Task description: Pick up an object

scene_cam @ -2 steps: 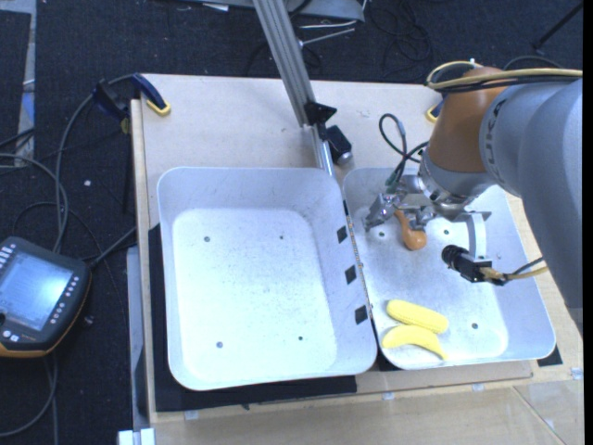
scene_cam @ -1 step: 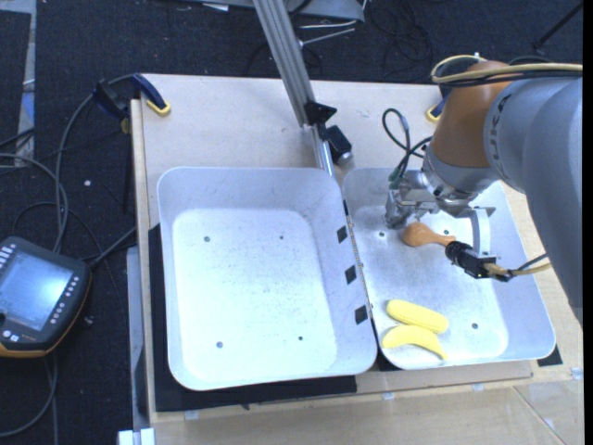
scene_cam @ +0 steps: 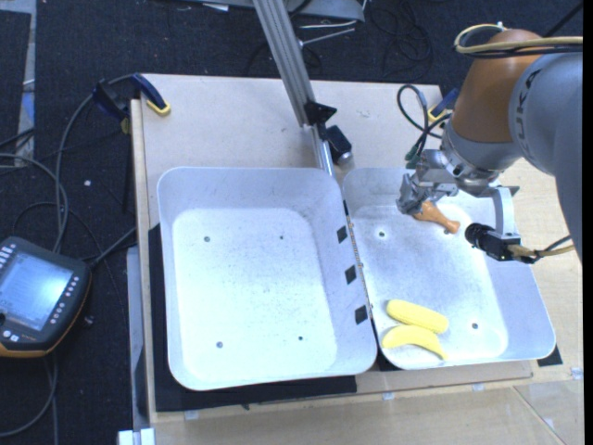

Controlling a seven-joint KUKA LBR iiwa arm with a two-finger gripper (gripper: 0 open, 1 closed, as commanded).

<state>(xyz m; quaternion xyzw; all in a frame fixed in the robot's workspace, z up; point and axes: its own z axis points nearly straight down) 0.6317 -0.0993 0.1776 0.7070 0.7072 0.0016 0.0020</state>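
Camera view, right bin (scene_cam: 519,295). Item: small orange object (scene_cam: 435,215), lying directly under the gripper (scene_cam: 415,200) and sticking out to its near right; probably a light, stiff plastic toy, smooth and apt to slip. Best hold: across its narrow middle. Tool state: cannot tell. Other contents: two yellow banana-shaped pieces (scene_cam: 416,326), touching, well nearer the bin's front than the tool. Surface: slick white tray, sloping walls. Room: ample bare floor around the tool; left bin (scene_cam: 185,193) beyond it.
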